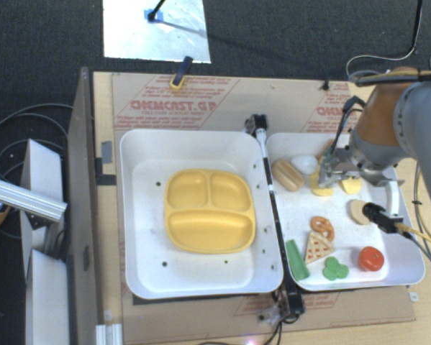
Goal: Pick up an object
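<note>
Camera view: the gripper [330, 176] hangs low in the right bin [409, 268], its tip at a yellow piece [321, 186] near the bin's back; whether it grips the piece cannot be told. The grey arm [409, 124] reaches in from the right, its orange band [379, 117] above the wrist, bent down over the bin. Around it lie a hot dog [288, 175], a white piece [304, 164], a pretzel [321, 227], a pizza slice [316, 249], a green stick [296, 259], a tomato [370, 258] and a green blob [335, 269], while a yellow tray [209, 210] sits in the left bin [143, 264].
</note>
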`<state>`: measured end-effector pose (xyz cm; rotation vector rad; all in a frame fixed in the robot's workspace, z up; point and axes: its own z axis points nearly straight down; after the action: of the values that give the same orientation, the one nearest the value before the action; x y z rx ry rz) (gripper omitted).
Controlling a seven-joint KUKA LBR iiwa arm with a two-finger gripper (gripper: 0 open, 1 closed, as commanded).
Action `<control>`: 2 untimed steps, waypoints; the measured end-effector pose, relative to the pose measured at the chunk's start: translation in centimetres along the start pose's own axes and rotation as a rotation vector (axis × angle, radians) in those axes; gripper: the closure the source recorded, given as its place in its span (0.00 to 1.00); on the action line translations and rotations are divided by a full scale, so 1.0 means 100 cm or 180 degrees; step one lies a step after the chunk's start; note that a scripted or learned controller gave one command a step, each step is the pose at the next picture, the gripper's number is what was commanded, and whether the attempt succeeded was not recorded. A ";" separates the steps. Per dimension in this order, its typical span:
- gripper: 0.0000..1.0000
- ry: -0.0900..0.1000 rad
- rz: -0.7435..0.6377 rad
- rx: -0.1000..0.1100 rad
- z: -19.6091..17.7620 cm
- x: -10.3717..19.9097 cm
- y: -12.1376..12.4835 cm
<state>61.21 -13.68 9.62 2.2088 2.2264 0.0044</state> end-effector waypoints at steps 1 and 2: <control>0.00 0.0000 -0.0003 0.0003 0.000 0.000 0.000; 0.00 0.0020 0.0026 0.0102 0.012 -0.003 0.053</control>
<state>66.56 -13.97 8.46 2.2369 2.2365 -0.0247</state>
